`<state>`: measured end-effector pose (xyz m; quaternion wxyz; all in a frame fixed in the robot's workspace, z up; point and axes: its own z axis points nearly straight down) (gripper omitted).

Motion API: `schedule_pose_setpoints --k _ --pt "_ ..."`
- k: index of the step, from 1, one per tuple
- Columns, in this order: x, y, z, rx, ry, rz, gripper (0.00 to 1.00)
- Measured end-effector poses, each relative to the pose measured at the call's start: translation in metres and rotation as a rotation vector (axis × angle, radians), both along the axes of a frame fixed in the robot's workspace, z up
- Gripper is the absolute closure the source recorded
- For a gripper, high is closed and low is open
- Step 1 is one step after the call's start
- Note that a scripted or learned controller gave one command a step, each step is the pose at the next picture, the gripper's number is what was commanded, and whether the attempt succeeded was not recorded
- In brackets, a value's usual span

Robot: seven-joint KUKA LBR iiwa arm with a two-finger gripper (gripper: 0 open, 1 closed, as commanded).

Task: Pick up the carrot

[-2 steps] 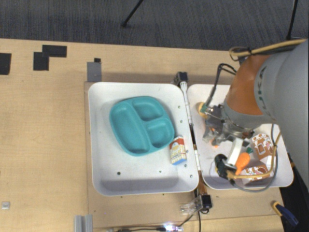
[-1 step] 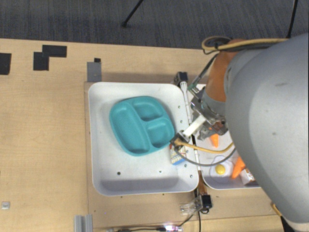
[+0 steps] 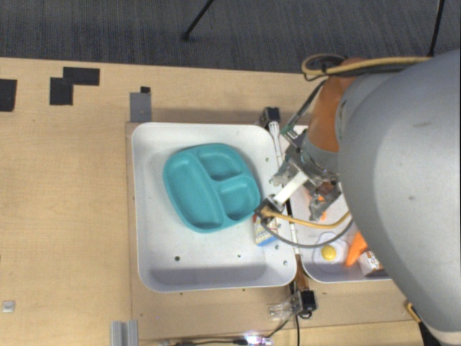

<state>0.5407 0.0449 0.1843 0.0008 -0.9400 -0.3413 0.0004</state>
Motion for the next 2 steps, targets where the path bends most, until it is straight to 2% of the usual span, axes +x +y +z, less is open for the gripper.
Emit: schedule_pose_setpoints --k 1,2 --pt "0.004 -0.101 0.008 -0.005 -0.001 -0.060 0.00" --pt "-0.020 -0.046 -0.001 0.003 0.003 -0.109 0.00"
